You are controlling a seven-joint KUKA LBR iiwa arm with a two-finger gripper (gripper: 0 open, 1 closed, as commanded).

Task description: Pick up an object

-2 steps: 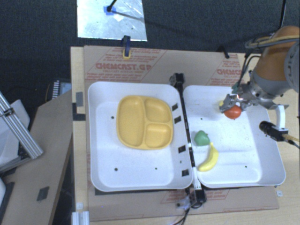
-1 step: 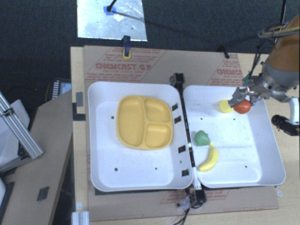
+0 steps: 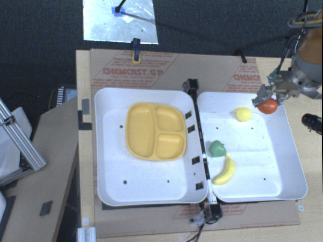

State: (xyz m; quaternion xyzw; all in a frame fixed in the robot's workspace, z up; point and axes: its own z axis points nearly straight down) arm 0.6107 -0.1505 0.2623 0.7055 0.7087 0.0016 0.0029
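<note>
The gripper (image 3: 267, 101) hangs over the right bin's (image 3: 282, 185) far corner, its fingers seemingly clamped on a red tomato (image 3: 268, 106). Best to lift straight and slowly, clear of the lemon (image 3: 244, 114) nearby, so it doesn't slip.

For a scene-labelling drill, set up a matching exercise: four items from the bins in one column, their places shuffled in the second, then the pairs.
Items:
1. yellow divided plate
2. banana
3. lemon
4. red tomato

Places:
A. right bin, back middle
B. at the gripper, right bin's back edge
C. left bin
D. right bin, front left, below the green pepper

Pairs: 1-C, 2-D, 3-A, 4-B
</note>
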